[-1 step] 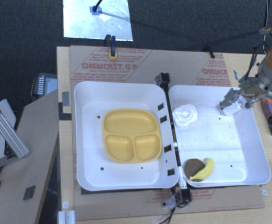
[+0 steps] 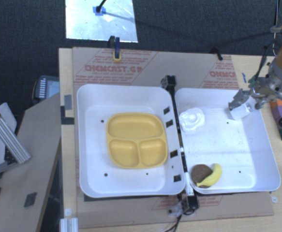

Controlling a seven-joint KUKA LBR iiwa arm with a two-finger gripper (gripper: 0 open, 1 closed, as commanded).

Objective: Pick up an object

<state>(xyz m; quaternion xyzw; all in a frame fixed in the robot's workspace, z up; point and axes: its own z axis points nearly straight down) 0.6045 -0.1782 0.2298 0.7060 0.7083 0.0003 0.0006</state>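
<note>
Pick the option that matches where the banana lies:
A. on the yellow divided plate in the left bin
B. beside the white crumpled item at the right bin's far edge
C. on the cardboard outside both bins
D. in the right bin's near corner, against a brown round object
D: the banana lies in the near left corner of the right bin, touching the brown round object.

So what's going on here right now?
The arm reaches in from the right, and its hand hangs over the far right corner of the right bin, with a small white object at its tips. Whether it grips it, I cannot tell. A white lump and a banana beside a brown object lie in that bin. The left bin holds a yellow tray.
</note>
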